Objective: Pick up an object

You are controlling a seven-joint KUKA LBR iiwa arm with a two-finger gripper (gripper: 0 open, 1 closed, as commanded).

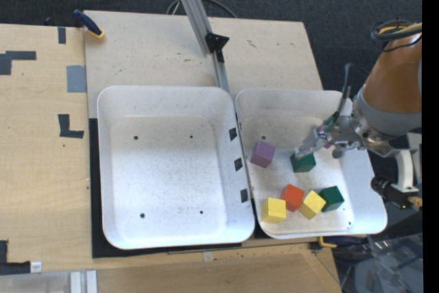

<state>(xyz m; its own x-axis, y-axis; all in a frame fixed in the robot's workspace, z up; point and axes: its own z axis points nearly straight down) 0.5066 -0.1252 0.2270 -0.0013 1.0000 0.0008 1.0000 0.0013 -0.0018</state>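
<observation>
The right bin (288, 106) holds several small blocks. A purple block (262, 154) lies near its left wall. A dark green block (302, 162) sits mid-bin, right at the tip of my gripper (306, 149), which reaches in from the right and touches or nearly touches the block's top. Near the front wall lie a yellow block (275, 209), a red block (293, 197), a second yellow block (313, 204) and another green block (332, 197), close together.
The left bin (164, 103) stands beside the right one, sharing a raised divider (240, 161). A slanted metal bar (195, 3) crosses the back of the bench. The grey and orange arm (391, 92) overhangs the right bin's right edge.
</observation>
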